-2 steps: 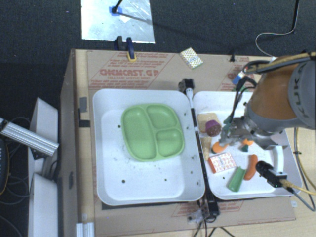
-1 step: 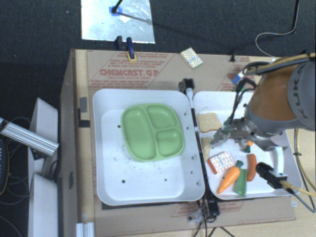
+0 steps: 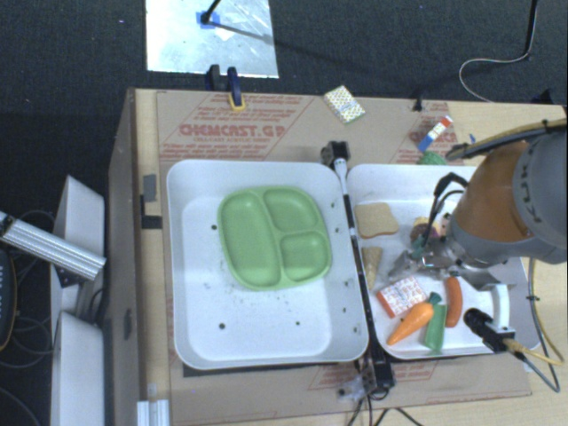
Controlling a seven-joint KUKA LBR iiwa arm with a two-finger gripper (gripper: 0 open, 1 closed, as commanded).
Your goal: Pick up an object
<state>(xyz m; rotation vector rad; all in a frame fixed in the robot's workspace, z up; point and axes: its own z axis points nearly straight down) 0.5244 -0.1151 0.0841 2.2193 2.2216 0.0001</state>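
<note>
**A:** Where was the gripper [image 3: 417, 260] at that moment?

**B:** Low over the right bin [image 3: 390, 189], where all the loose pieces lay. The wrist hid the fingers, so I could not tell whether they were spread, pressed together or pinching anything.

**A:** What was within reach?

**B:** A red-and-white packet [image 3: 401, 295] lay just below the fingers, and an orange carrot [image 3: 411, 323] beside a green piece [image 3: 436, 327] further down. A tan slice of bread [image 3: 376, 219] sat up and to the left.

**A:** And the left bin [image 3: 191, 238]?

**B:** It was well away to the left and held a green divided plate [image 3: 273, 238]. My guess is the arm hung over the cluttered bin because it offered the small things to pick.
</note>
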